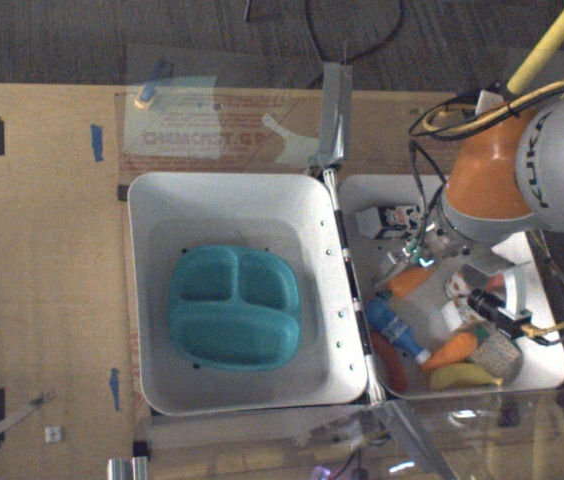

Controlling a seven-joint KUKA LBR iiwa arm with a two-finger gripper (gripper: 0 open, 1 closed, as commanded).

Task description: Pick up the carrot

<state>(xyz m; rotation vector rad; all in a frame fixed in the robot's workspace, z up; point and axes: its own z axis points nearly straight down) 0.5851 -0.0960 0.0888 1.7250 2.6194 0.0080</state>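
**Q:** What's closest to you in the right bin?

**Me:** At the near edge of the shallow white right-hand bin (552, 373) lies a yellow banana-shaped toy (465, 376). Just beyond it, touching or nearly so, is the tapered orange plastic carrot (453, 349), lying flat with its thick end toward a small grey mesh block (496, 352). To the left sits a blue plastic bottle (396, 329), with a long red piece (390, 360) near it against the bin's left wall. Farther back is a second orange object (408, 282), which I judge isn't the carrot but can't tell for sure.

**Q:** And your claw?

**Me:** My two-finger gripper (419, 255) hangs over the far-left part of that bin, under my orange wrist band. I can't tell how it's set; it's too cluttered there. I see nothing in it.

**Q:** How do you do this well?

**Me:** I'd come nearward and right, line up across the carrot's narrow width, and descend mid-body, clear of banana and block.

**Q:** The left bin?

**Me:** The shallow white left-hand bin (152, 298) holds a teal three-compartment plastic tray (234, 308).
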